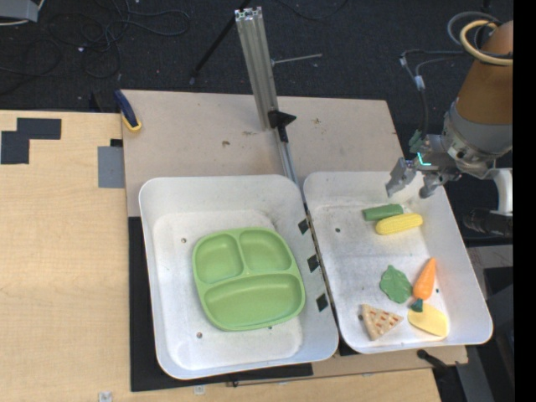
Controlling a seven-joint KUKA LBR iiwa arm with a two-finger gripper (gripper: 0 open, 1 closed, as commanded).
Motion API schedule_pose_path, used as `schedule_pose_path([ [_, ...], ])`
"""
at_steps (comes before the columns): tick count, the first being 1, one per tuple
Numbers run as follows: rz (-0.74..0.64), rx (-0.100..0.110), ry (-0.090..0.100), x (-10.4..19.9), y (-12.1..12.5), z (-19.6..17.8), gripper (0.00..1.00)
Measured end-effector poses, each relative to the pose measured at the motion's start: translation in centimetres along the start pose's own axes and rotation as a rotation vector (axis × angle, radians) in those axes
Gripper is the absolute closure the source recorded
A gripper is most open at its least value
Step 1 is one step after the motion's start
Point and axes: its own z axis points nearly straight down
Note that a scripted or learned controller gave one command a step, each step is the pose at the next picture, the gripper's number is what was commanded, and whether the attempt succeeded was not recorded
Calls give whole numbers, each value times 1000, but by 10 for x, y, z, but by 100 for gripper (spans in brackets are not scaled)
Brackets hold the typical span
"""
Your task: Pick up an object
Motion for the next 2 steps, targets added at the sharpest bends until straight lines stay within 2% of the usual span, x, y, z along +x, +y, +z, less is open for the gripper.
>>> schedule_pose_path([
  [1,0,-4,-1,0,1,-2,0],
  [2,0,0,-1,-3,9,57,0],
])
